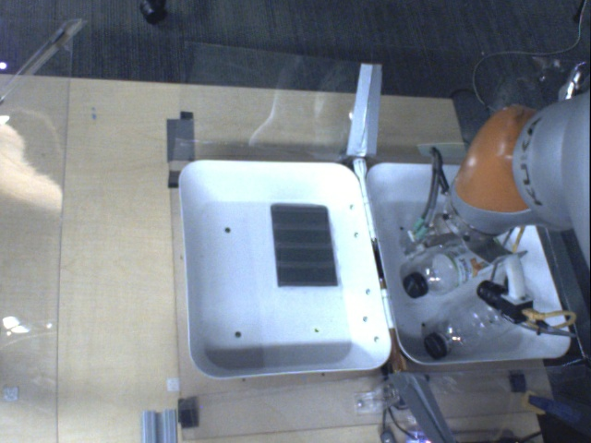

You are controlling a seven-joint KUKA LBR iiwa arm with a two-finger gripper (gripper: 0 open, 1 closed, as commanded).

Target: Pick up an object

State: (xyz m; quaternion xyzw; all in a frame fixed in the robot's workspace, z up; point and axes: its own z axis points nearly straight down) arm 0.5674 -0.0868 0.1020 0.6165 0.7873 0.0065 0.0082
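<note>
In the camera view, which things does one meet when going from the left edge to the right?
Bare wooden bench top → left white bin → dark ribbed rectangular block lying in it → right white bin → clear plastic bottle with a black cap → grey arm with an orange band.

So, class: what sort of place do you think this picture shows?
Probably a robotics lab test bench: a grey and orange robot arm reaches over two white bins on a wooden bench, the right one holding small clear bottles.

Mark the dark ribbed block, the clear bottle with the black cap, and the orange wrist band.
dark ribbed block (pixel 303 245): camera view, its middle rib.
clear bottle (pixel 441 273): camera view, its clear body.
orange band (pixel 491 160): camera view, its rounded top.
</note>
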